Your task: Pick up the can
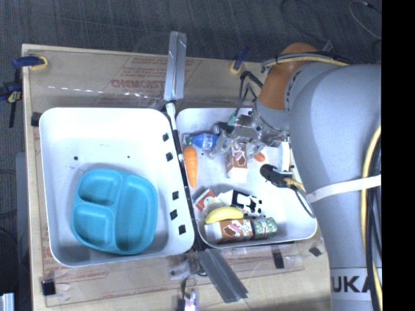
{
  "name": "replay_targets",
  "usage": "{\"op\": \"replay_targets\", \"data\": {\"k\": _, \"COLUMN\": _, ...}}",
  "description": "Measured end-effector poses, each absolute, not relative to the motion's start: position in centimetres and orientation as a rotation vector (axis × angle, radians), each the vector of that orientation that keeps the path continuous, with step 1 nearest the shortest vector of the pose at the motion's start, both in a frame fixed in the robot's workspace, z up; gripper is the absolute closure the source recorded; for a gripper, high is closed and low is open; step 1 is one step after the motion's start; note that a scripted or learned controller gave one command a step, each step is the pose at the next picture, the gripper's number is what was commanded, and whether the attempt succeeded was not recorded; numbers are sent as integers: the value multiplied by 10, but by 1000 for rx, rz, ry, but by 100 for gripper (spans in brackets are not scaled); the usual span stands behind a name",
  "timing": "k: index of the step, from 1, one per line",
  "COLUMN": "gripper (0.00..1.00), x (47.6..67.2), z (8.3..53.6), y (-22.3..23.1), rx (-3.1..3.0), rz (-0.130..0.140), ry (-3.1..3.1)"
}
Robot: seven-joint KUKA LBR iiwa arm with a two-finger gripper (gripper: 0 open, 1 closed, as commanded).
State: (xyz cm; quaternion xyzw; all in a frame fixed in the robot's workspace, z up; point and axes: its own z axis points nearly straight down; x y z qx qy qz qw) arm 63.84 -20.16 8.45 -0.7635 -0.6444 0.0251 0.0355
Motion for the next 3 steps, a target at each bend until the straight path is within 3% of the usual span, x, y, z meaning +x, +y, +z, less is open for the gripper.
{"op": "replay_targets", "data": {"k": 1, "gripper": 100, "x": 636, "z": 89, "y": -202, "rx": -2329, "rz": 96, "ry": -1981}}
{"op": "replay_targets", "data": {"k": 2, "gripper": 100, "x": 657, "z": 177, "y": -157, "rx": -2533, "rz": 6, "ry": -1847}}
{"op": "replay_targets", "data": {"k": 3, "gripper": 100, "x": 604, "z": 188, "y": -84, "rx": -2838, "rz": 11, "ry": -1331}}
